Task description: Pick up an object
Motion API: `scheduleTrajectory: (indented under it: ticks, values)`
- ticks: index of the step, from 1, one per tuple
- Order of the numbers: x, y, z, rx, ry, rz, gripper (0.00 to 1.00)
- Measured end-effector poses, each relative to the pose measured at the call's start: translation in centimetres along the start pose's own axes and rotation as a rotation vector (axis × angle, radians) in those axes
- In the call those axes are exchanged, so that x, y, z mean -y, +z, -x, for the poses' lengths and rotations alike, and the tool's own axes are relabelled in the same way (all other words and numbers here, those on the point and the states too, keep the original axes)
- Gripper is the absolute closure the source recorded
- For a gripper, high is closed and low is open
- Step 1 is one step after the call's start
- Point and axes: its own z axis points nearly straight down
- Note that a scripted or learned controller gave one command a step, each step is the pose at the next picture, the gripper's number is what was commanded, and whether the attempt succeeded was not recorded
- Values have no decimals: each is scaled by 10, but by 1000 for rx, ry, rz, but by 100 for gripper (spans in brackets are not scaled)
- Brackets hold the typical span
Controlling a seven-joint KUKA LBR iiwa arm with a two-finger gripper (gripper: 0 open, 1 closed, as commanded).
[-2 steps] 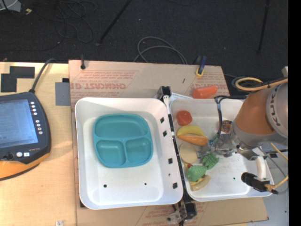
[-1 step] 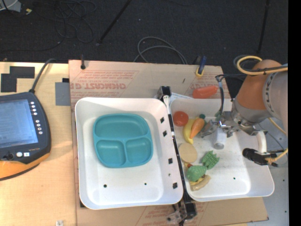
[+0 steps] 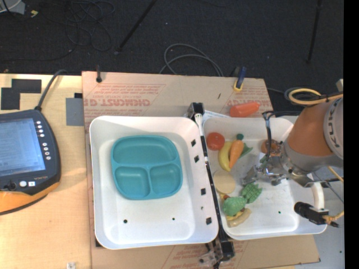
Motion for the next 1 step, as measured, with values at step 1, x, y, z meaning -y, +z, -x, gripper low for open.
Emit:
scheduleTrajectory:
  ticks: [1]
  values:
    - [-39,-1,18,4,-5,8,0]
